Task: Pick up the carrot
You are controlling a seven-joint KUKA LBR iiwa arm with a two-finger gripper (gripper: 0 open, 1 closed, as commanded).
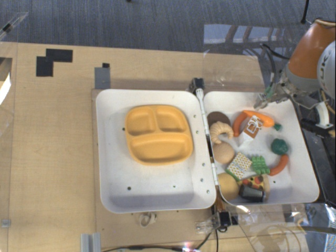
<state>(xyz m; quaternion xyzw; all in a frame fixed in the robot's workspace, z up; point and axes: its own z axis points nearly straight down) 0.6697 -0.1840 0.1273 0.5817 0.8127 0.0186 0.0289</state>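
The carrot lies curved at the right bin's right side, beside a green leafy toy. The jaws hang above the far rim; their opening cannot be told. They should descend across its middle, clear of the greens.

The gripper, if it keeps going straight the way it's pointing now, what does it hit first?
Probably the carrot. The gripper points down-left over the right bin's upper corner, and the carrot lies just beyond it. Height is unclear from above.
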